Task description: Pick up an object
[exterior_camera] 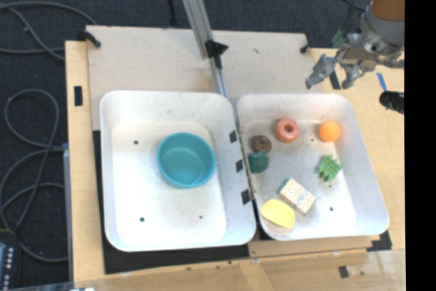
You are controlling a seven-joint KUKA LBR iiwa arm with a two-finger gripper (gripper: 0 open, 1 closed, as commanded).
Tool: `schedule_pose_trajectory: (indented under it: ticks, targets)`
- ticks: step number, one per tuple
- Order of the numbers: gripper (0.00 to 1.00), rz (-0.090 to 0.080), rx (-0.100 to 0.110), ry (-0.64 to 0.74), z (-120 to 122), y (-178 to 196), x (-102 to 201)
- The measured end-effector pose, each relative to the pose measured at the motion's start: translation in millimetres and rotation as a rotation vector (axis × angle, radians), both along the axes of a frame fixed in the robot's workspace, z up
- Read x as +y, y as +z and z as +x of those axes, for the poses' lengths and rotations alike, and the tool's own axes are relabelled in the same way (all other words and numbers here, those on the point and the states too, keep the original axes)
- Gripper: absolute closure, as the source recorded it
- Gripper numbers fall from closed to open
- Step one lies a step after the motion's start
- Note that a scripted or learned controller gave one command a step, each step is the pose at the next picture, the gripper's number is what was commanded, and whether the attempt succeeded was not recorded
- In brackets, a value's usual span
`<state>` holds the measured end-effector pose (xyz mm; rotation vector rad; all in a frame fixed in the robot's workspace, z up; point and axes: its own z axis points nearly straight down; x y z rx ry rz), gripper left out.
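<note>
Orange ball (330,131) sits in right bin (361,167), upper right corner, nearest our gripper (332,76). Gripper hovers above bin's far rim, fingers spread, holding nothing. We descend straight, centre fingers over ball, clear pink ring (287,129) beside it.

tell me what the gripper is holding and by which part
Nothing. The gripper hangs open above the far rim of the right bin, with nothing between its fingers.

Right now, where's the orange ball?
The orange ball lies in the right bin, near its far right corner, right of the pink ring and above the green toy.
</note>
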<state>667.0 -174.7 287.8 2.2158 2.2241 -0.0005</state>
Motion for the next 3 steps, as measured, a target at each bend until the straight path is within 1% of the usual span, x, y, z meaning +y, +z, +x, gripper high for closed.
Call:
schedule_pose_trajectory:
  ticks: [1, 2, 3]
  targets:
    - [0.0, -0.002, 0.001, 0.0, 0, 0, -1]
    - [0.0, -0.001, 0.006, -0.004, -8, -56, 4]
    - [0.0, -0.002, 0.004, -0.005, -12, -99, 4]
